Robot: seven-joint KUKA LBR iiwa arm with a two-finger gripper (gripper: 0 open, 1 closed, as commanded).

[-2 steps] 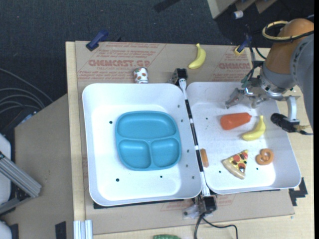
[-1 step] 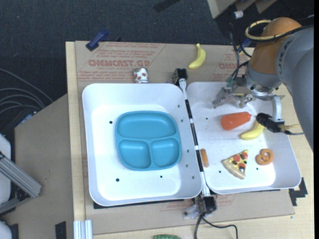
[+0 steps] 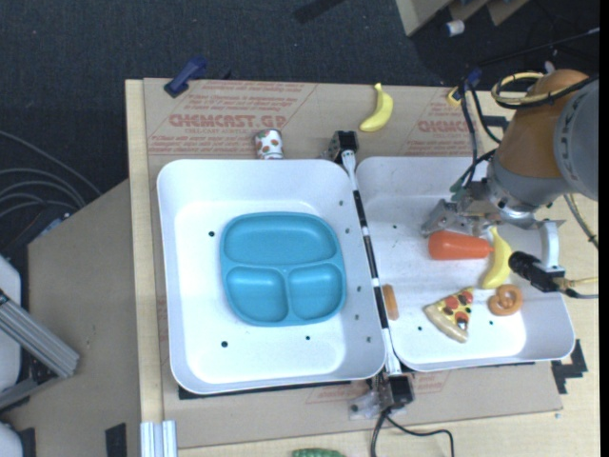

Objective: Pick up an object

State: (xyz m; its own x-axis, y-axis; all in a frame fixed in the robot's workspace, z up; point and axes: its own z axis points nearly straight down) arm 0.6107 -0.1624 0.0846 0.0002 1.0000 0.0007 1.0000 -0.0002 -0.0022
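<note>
Toy food lies in the right bin [image 3: 533,346], and the piece that matters most is the orange carrot-like piece [image 3: 459,246], since it sits right under the arm's tool.

Nearest the front edge of the worktop [image 3: 238,112], a pizza slice [image 3: 451,314] rests by the front wall of the right bin, with a small brown doughnut [image 3: 505,300] just beside it toward the right wall. A yellow banana [image 3: 499,260] comes next, standing roughly front to back, its upper end touching or almost touching the carrot piece's right end.

The carrot piece lies with its long axis running left to right across the bin, around mid-depth. The gripper [image 3: 463,219] hangs just beyond it, toward the far wall, low over the bin floor. Whether its fingers are spread or closed I cannot tell; nothing is visibly caught in them. So the target lies just to the near side of the tool, crosswise to the arm's reach from the right, and a short shift toward the front would put the tool over it.

The left bin [image 3: 181,255] holds a blue divided plate [image 3: 282,267]. On the far edge of the worktop lies a second banana [image 3: 377,110].
</note>
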